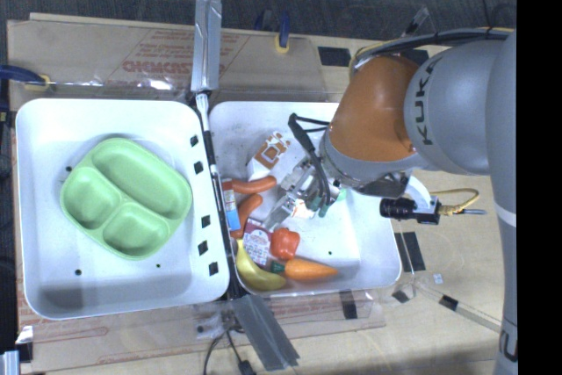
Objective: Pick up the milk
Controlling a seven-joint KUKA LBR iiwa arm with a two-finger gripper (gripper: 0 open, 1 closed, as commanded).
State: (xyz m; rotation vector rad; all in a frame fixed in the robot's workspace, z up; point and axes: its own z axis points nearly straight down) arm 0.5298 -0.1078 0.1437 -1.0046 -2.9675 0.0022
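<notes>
Grey arm (439,110) hangs over the right bin (373,263). Its hand (297,193) sits among toy food; its grip state cannot be told. Carrot (307,270) lies near the bin's front edge.

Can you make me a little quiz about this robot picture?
1. True or false: the green plate sits in the left bin.
2. Which lies nearest the right bin's front edge? A) carrot B) small carton C) sausage
3. Fill in: the banana lies beside the ____ carrot.

Key: 1 true. 2 A. 3 orange. The robot's hand hovers over the food pile; I cannot tell whether it grips anything.
</notes>
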